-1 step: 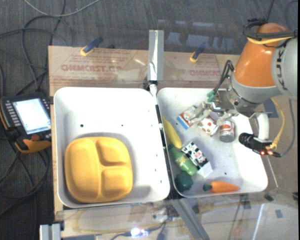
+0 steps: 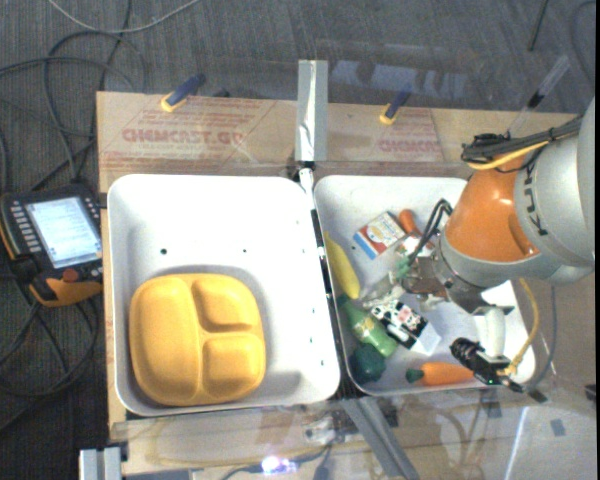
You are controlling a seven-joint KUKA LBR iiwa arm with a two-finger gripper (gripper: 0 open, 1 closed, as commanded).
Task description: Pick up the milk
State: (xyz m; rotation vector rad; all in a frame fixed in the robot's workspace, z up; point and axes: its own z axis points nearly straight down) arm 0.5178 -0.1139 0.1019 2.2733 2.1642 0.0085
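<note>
Grey arm's tool point(image 2: 408, 286), grip state I cannot tell, hovers directly above black-and-white cow-print milk carton point(image 2: 404, 322), lying diagonally.

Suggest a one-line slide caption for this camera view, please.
Gripper reaches over the milk carton in the cluttered right bin; yellow tray sits in the left bin.

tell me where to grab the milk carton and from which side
Judging from this view, grip the milk carton across its short sides, coming straight down from above. It lies flat and tilted in the right bin, its long faces crowded by the green bottle and the gripper, so a side approach looks blocked.
</note>
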